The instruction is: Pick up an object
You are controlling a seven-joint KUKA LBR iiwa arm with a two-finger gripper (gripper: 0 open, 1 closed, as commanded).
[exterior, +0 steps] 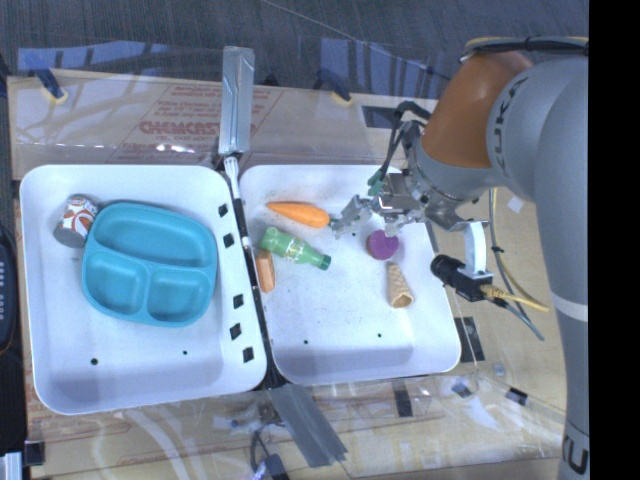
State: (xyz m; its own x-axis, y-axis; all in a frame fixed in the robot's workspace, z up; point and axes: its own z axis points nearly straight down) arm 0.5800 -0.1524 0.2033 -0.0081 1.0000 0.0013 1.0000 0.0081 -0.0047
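We've got the end effector (372, 215) hanging in the right bin (330, 353), and we can't tell its state. The purple object (381, 244) sits just below it, carrot (298, 213) nearby. A bad descent could nudge it away.

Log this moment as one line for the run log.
gripper: over right bin, near carrot | bottle, cone: lying in bin

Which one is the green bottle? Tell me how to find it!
Look in the right bin, the one the arm reaches over. Near its left wall lies the green bottle, on its side, just below the carrot. It's the only green thing there; its neighbours are orange, purple and tan.
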